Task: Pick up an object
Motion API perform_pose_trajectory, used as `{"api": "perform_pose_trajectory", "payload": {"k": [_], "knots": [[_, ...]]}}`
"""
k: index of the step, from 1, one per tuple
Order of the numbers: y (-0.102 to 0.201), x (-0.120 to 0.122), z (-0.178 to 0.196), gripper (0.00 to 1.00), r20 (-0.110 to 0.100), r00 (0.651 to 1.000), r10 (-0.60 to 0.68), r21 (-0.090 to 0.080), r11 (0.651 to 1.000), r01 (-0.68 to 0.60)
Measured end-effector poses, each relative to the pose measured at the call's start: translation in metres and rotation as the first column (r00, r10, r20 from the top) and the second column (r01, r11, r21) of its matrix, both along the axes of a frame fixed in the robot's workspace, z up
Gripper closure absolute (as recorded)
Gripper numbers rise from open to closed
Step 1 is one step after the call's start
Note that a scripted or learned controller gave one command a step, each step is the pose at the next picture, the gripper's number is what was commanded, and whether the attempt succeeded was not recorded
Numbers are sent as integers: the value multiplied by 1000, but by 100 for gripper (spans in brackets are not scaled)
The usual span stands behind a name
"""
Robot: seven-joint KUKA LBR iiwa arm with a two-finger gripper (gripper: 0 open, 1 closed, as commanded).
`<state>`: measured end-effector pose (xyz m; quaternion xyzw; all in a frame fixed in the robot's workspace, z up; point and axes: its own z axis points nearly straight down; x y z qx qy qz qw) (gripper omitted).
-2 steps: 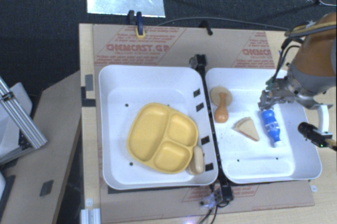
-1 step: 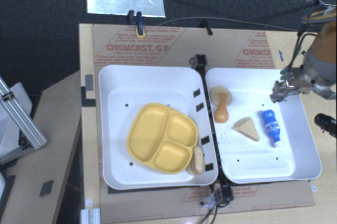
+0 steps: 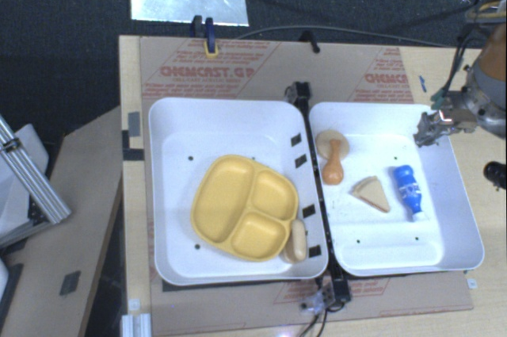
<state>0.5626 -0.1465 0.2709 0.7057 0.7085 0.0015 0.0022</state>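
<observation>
Looking at the near side first, we see a small tan oval lump (image 3: pixel 296 240) in the left white bin (image 3: pixel 170 169), at about 5 o'clock in that bin. It touches the rim of a big yellow plastic plate with three sections (image 3: pixel 242 208), which sits in the middle of the bin.

Over in the right white bin (image 3: pixel 396 248), a tan wedge-shaped block (image 3: pixel 371 193) lies near the middle. A small blue bottle with a white cap (image 3: pixel 407 191) lies flat just beside it, at 3 o'clock from the wedge. A bit farther back, a wooden mushroom-shaped peg (image 3: pixel 333 155) lies at about 10 o'clock in this bin.

Farthest back is the gripper (image 3: pixel 432 128), up at about 2 o'clock over the right bin's rim. It is small and dark, so we cannot tell if it is spread wide or closed up. It holds nothing that we can see.

We think no object has been picked yet. The blue bottle is closest, at about 7 o'clock from the gripper. To do this well, we would come straight down over the bottle's middle and squeeze across its thin sides. We would stay away from the wedge so it does not get bumped.
</observation>
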Motion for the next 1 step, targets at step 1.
{"api": "perform_pose_trajectory", "payload": {"k": [1], "knots": [[53,18,-10,100,-2,1000,4,1,1000,-4]]}}
